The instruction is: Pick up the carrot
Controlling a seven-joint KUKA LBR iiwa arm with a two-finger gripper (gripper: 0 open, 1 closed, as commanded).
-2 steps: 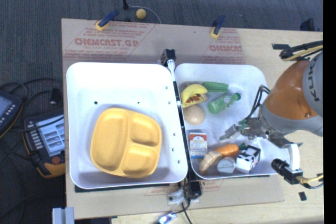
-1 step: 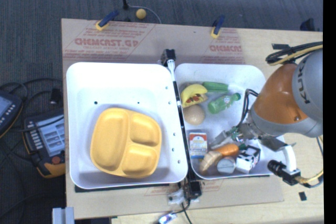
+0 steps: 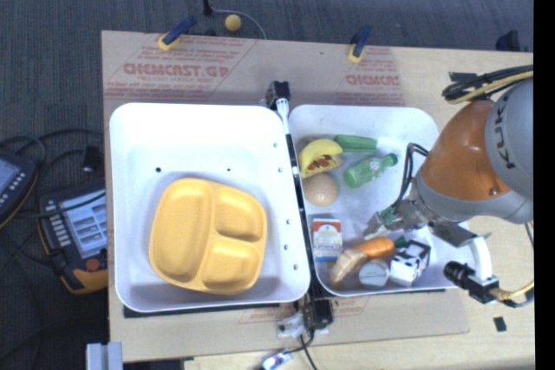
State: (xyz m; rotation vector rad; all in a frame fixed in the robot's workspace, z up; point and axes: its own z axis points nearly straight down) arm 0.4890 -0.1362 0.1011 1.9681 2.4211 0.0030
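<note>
Though the gripper (image 3: pixel 392 223) is partly hidden, so I cannot tell its jaws' state, the carrot (image 3: pixel 376 248) lies just below them: light, stiff, smooth, probably best pinched mid-length.

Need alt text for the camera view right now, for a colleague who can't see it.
The arm's claw hovers just above the carrot in the right bin, among a banana, egg and green bottle. The left bin holds a yellow divided tray.
</note>
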